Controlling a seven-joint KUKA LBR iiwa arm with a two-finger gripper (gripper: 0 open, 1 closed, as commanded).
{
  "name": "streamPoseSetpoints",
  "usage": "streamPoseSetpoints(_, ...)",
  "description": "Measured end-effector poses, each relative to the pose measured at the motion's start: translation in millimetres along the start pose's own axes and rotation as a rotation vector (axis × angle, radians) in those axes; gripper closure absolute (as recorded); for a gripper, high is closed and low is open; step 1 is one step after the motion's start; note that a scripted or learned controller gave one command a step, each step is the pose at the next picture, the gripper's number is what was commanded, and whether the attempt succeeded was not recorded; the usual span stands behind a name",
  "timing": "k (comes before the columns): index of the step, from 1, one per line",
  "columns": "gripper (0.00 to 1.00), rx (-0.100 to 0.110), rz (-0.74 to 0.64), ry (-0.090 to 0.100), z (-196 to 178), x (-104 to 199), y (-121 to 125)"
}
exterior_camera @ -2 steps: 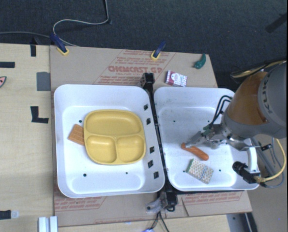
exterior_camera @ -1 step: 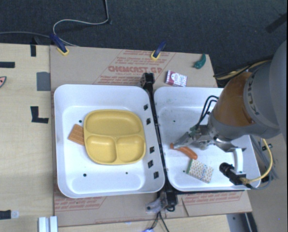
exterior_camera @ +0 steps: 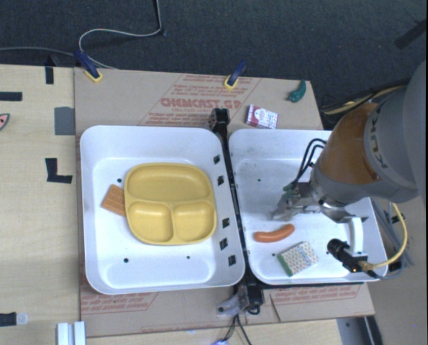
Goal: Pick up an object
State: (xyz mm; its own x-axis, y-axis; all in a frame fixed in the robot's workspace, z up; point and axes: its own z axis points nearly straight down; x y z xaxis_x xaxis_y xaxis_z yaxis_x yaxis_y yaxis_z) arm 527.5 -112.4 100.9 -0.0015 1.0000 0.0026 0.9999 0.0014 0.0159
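Observation:
In the right bin [exterior_camera: 260, 149] lie an orange-red sausage [exterior_camera: 274, 233] and, nearer the front, a small green-and-grey packet [exterior_camera: 297, 257]. My gripper [exterior_camera: 288, 204] hangs low over the right bin's middle, just above and to the right of the sausage, with nothing seen between its parts. The grey arm with its orange band [exterior_camera: 347, 153] covers the bin's right side. In the left bin [exterior_camera: 98, 157] a yellow divided tray [exterior_camera: 172, 202] rests on a tan cracker-like piece [exterior_camera: 114, 200] that sticks out at its left.
A small red-and-white packet [exterior_camera: 260, 116] and a teal clip [exterior_camera: 297, 90] lie on the cardboard behind the bins. Yellow clamps [exterior_camera: 235, 75] hold the cardboard's back edge. A black divider [exterior_camera: 226, 192] runs between the bins. Cables trail at the arm's right.

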Motion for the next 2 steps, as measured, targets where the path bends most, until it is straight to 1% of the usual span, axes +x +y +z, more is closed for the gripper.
streamPoseSetpoints(1,0.00,0.002,0.000,0.000,0.9,0.0,-0.6)
streamPoseSetpoints(2,0.00,0.008,0.002,-0.007,14.0,13.6,-18.1)
